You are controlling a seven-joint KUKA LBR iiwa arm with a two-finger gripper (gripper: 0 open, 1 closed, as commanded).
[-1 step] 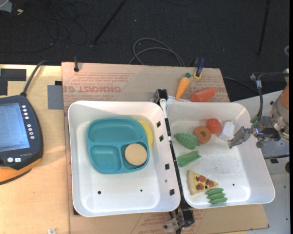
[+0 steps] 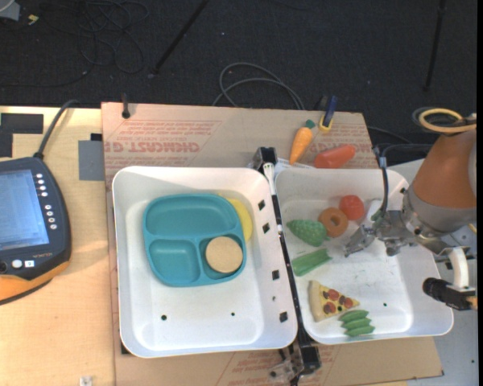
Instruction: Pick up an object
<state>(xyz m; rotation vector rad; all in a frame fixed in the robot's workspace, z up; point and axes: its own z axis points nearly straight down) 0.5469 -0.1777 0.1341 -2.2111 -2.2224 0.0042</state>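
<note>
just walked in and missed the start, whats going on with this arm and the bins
A grey arm reaches in from the right over the right bin, its gripper low beside the tomato and the brown ring. Nothing shows between its fingers, so no object is picked yet. That bin also has green pieces and a pizza slice. The left bin has a teal tray with a round cookie in it.

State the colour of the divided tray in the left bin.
The divided tray is teal, as the camera view shows, with a tan disc in one compartment.
</note>
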